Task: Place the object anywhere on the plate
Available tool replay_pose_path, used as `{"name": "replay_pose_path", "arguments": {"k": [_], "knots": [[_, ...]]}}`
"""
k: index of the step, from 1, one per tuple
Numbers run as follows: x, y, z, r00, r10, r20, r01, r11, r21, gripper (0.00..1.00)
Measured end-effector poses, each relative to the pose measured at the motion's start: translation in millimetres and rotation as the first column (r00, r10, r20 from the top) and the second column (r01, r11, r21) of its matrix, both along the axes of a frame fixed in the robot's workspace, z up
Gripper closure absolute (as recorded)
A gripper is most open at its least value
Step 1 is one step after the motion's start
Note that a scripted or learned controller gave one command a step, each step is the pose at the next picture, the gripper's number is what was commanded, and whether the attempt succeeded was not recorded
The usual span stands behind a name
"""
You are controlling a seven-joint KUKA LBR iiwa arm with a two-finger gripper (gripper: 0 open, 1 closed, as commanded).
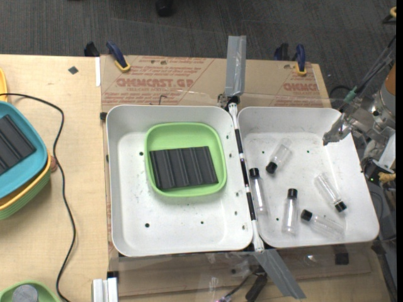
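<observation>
A green plate is being carried by the left bin, and a dark ribbed block is lying on it. Five clear vials with black caps are lying in the right bin: one far, one along the left wall, one near the middle, one to the right, one near. The gripper is being held over the far right edge of this bin, apart from all vials; its state cannot be told.

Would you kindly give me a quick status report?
Gripper over right bin's far-right edge. Five capped vials loose in right bin. Green plate in left bin.
</observation>
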State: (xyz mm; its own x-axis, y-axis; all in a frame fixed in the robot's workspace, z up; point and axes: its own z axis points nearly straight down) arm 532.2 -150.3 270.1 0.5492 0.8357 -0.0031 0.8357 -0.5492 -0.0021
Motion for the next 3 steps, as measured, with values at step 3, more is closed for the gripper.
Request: {"name": "replay_pose_path", "arguments": {"k": [3], "knots": [[-24.8,-62.5,31.3,0.914,-0.406,-0.001,0.406,0.914,-0.002,0.0]]}}
